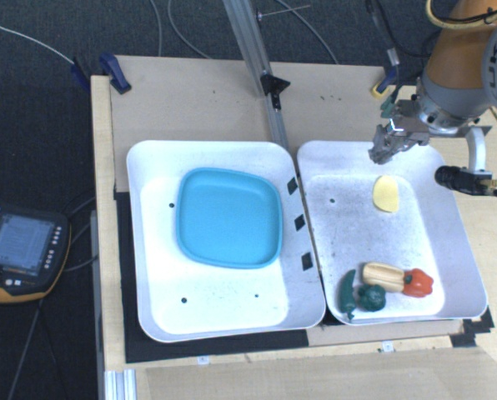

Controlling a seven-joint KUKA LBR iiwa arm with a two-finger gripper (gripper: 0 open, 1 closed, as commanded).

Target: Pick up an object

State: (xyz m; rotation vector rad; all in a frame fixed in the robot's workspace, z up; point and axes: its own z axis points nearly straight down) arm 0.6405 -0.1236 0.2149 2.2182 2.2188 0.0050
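Observation:
My gripper (pixel 385 152) hangs over the back edge of the right bin (pixel 348 223), with nothing visible between its fingers. Just in front of it a pale yellow round object (pixel 386 194) lies on the bin floor. Near the bin's front edge a tan stick-shaped object (pixel 383 276) lies beside a red pepper-like piece (pixel 418 283). A dark green object (pixel 362 296) sits at the front left corner of that bin. The left bin (pixel 153 223) holds a blue square plate (pixel 229 217).
A metal pole (pixel 250 40) slants up from between the bins at the back. Blue clamps (pixel 113 73) grip the bench's back corners. A teach pendant (pixel 19 251) lies on the floor at left. Cables run across the dark floor behind.

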